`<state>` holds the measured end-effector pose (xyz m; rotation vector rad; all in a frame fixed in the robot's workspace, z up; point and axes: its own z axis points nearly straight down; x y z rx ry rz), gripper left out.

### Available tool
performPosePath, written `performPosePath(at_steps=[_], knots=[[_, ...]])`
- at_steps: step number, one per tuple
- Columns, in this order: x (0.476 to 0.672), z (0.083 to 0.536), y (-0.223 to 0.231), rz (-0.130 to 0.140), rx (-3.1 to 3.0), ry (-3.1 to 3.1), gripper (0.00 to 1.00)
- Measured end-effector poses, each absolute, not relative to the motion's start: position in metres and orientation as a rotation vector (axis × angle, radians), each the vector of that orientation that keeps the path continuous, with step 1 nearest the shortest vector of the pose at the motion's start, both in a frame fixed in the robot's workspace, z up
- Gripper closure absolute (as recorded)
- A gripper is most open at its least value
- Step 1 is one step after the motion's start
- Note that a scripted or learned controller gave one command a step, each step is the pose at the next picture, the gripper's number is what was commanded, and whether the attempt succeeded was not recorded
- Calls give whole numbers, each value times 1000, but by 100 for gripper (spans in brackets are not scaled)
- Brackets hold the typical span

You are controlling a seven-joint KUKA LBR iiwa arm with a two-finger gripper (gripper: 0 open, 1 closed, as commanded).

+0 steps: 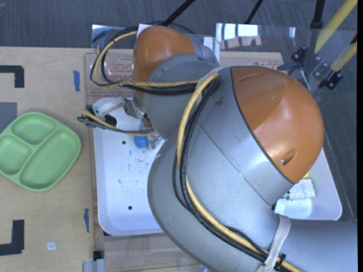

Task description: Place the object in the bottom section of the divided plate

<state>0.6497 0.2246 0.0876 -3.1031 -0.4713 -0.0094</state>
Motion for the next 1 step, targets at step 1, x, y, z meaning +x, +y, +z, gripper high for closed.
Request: performPosePath(at_steps=[1], knots=[[653,87,227,7,-3045,-761,100]])
